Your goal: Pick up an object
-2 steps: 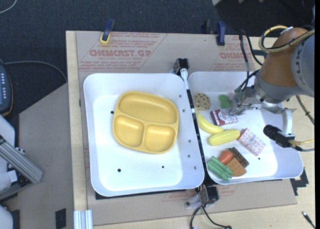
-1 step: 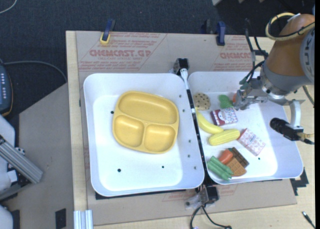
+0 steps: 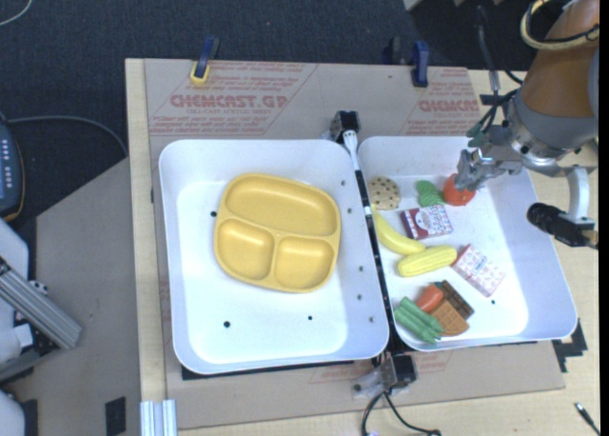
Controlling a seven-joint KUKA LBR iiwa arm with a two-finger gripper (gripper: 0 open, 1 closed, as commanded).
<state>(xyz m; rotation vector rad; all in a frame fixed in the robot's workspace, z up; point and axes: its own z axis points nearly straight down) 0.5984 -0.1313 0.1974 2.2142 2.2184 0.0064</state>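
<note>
We read the right bin (image 3: 533, 325) from its near rim outward. At 6 o'clock lie green beans (image 3: 419, 320) touching a brown-and-orange block (image 3: 447, 306). Just beyond, toward centre, a corn cob (image 3: 426, 260) rests beside a pink-white packet (image 3: 479, 268); a banana (image 3: 396, 236) and a red-white carton (image 3: 425, 223) sit at about 10 o'clock from the corn, a cookie (image 3: 384, 192) further on.

At 12 o'clock in the bin, the gripper (image 3: 468, 177) is low over a red-orange item with a green top (image 3: 455, 192) (likely a toy tomato or strawberry, too small to tell). That item looks like the target. We cannot tell whether the tool is released or clenched; the wrist hides it.

Risks, as judged: the target is small and rounded, so an off-centre closure could squirt it toward the far wall. The neighbouring green piece (image 3: 428, 193) could get caught in the grasp.

Left bin (image 3: 190, 234): a yellow divided plate (image 3: 277, 231), well apart from the action.

Surface: a protective-film-covered board (image 3: 285, 91) held by two clamps (image 3: 202, 61) at the far edge. Room: dark carpet (image 3: 143, 6) beyond, with cables.
</note>
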